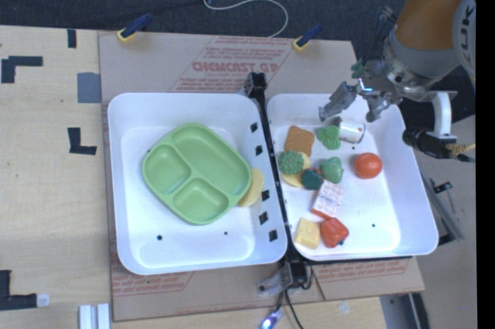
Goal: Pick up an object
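Hovering over the far side of the right bin (410, 188), the gripper (354, 104) has its two fingers spread wide, nothing between them. Just below it lie a small white cylinder (351, 132) and a green toy vegetable (330, 137), side by side among other play food. Both look light, rigid and smooth. The cylinder may roll; grasp it across its round body at mid-length, fingers square to its axis.

A heap of toy foods (321, 176) (broccoli, tomato, cheese, bread) lies scattered in the right bin (402, 223).
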